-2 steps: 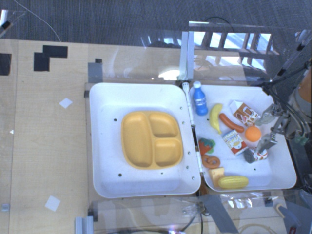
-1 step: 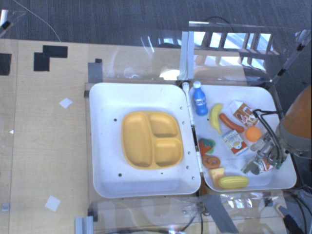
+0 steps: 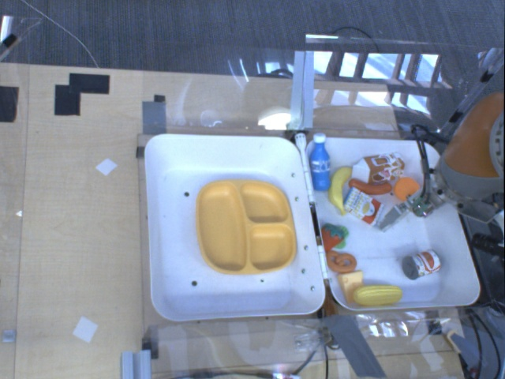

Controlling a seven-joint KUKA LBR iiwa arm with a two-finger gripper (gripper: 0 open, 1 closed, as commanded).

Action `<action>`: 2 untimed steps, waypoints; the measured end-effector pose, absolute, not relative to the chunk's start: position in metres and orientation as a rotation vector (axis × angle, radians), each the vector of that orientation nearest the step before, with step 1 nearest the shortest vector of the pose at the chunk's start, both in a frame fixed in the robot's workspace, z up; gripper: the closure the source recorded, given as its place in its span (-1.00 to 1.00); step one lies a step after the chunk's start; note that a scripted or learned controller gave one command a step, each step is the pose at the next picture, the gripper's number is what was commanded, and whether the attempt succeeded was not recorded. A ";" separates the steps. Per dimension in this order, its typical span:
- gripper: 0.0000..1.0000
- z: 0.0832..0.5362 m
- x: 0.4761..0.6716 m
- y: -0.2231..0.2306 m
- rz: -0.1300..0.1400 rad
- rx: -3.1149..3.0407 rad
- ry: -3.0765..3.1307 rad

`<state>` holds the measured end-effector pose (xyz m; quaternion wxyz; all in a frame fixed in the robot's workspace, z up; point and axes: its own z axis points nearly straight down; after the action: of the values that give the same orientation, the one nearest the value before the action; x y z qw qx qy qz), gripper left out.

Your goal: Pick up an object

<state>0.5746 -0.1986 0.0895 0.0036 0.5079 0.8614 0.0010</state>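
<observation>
Nothing looks lifted yet: the gripper (image 3: 406,209) hangs low in the right bin (image 3: 465,290), just beside the orange ball (image 3: 407,188) and snack packet (image 3: 362,205), its grip hidden from me, so the whole pick remains.

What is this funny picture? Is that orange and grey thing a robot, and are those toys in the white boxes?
Yes! The grey and orange thing on the right is a robot arm. One camera looks down on it from above. At its tip is a gripper, like a two-finger hand, low over the right bin. That bin holds toy food: a blue bottle, a banana, a small can and more. The left bin holds a yellow tray with three sections. I can't tell if the gripper has grabbed anything.
</observation>
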 end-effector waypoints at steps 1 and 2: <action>-1.00 0.088 0.654 -0.184 0.003 1.797 2.568; -1.00 0.088 0.652 -0.205 0.004 1.895 2.494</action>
<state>0.6524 -0.2054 0.0884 0.0045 0.6050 0.7962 0.0013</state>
